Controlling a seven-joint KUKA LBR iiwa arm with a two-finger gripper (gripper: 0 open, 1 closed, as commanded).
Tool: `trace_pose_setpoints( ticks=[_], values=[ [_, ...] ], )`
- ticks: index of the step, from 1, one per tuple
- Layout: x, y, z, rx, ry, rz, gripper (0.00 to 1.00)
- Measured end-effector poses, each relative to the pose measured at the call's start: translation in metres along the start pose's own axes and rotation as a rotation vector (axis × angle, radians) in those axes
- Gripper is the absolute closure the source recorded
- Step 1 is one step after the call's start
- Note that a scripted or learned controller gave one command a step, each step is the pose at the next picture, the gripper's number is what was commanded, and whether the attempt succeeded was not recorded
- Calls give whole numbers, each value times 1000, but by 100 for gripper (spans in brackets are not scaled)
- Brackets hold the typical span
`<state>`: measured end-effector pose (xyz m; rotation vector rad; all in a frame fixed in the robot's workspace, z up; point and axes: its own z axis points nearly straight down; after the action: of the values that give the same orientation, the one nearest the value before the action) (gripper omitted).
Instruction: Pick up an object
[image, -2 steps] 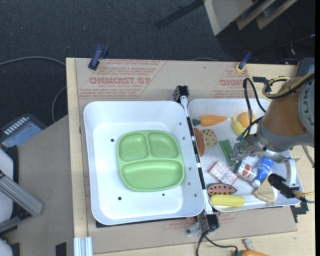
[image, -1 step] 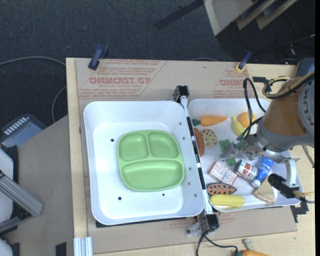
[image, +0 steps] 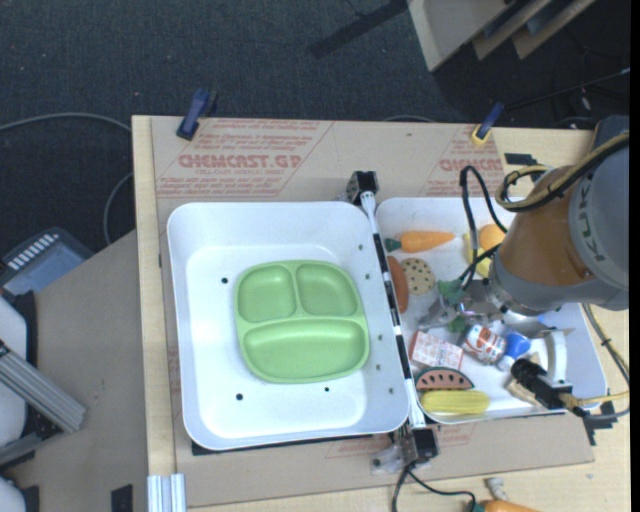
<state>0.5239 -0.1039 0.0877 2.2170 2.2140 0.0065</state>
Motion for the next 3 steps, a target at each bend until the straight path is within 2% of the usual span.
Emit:
trace_pose_setpoints(
  ticks=[1,2,3],
  values=[
    [0,-1,-8,2,-1,0,100],
    [0,-1,-8,2,0,0,0],
    [0,0,-18,1,0,0,100]
  ],
)
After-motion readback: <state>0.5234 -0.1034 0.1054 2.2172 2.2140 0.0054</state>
